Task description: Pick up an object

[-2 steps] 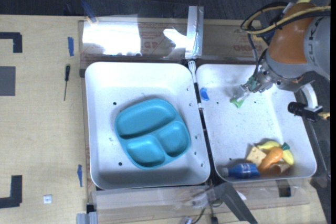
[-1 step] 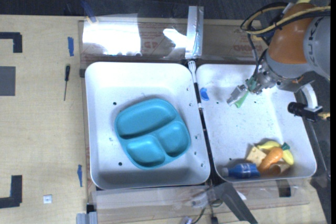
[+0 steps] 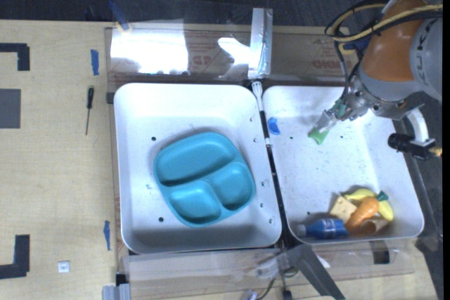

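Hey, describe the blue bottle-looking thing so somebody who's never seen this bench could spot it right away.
Start at the right bin of the two white ones, then look along its near edge to the pile of small things in the corner. The blue bottle lies on its side at the pile's left end, the only blue piece beside the orange and yellow ones.

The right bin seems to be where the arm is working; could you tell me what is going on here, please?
The grey arm reaches in from the right over the right bin. Its gripper is at the bin's upper middle, with a small green object at its tip; whether it is gripped is unclear. A pile of toy food and a blue bottle lie at the bin's near right corner. The left bin holds a blue divided tray.
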Robot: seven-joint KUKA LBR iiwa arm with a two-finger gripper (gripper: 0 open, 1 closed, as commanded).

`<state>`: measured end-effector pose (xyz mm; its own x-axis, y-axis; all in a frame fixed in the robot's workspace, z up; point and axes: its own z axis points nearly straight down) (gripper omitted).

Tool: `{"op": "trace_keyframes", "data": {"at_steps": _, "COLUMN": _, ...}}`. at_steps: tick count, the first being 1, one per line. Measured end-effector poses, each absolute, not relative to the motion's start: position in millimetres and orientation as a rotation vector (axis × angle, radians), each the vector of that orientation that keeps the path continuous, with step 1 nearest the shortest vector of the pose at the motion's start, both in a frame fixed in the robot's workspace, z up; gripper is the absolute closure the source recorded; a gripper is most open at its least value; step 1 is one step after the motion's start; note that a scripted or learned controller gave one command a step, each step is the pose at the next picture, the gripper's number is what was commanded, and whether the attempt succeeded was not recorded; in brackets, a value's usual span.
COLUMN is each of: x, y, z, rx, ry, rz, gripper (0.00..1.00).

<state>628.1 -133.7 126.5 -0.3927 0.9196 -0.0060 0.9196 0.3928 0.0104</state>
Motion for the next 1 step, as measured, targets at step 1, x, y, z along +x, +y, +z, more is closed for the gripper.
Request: {"op": "trace_keyframes", "data": {"at_steps": 1, "x": 627.8, "y": -133.6, "z": 125.8, "rx": 1.726, "ry": 2.614, "rz": 0.007, "gripper": 0.0}}
